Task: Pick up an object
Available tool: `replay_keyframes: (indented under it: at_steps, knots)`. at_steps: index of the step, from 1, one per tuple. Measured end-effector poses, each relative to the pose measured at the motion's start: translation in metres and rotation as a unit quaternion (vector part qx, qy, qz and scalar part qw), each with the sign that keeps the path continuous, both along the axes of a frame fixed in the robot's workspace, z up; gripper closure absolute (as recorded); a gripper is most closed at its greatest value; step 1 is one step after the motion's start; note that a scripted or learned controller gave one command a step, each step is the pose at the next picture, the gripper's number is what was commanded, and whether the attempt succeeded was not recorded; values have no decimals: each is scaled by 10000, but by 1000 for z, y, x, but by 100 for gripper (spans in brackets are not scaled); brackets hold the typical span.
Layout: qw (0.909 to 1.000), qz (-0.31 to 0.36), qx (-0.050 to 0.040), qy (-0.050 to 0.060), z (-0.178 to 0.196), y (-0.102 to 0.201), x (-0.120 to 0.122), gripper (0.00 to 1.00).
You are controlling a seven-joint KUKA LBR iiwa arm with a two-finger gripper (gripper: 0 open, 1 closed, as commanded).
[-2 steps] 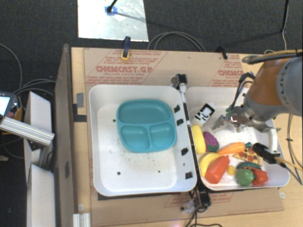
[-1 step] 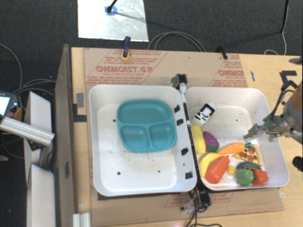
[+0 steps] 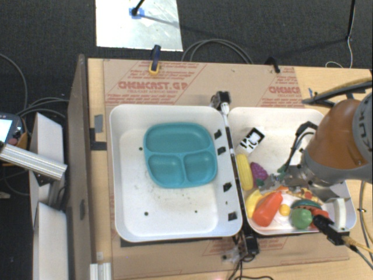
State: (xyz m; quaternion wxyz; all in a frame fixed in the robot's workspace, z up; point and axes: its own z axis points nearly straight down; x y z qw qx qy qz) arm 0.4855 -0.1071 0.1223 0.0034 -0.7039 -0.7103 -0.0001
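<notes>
A brown board printed with red lettering (image 3: 152, 86) is covering the bench, and two shallow white bins are sitting on it side by side, touching along a black-clipped seam. The floor around the bench is showing as dark carpet, with black cables (image 3: 217, 46) trailing over it and a pale sheet (image 3: 139, 15) lying beyond the far edge. The left bin (image 3: 131, 214) is carrying a teal divided tray (image 3: 179, 154) (three compartments, tilted slightly). The right bin (image 3: 280, 121) is holding a heap of bright plastic food at its near end: a yellow corn cob (image 3: 243, 171) lying along the seam, a purple piece (image 3: 259, 171) just beside it, an orange-red carrot-shaped piece (image 3: 267, 207) and a green round one (image 3: 301, 217); a small black-and-white card (image 3: 252, 139) is lying apart, farther back. The arm is reaching in from the right, its gripper (image 3: 278, 181) hanging low over the heap near the purple piece; whether it is clenched or released, I cannot tell.
</notes>
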Motion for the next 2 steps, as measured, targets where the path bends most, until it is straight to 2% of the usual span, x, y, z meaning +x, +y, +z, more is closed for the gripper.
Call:
replay_keyframes:
  at_steps: [1, 2]
  knots:
    - [9999, -68, -57, -65, 74, -77, 2, 0]
    - [9999, -46, -59, -122, -22, -11, 6, 0]
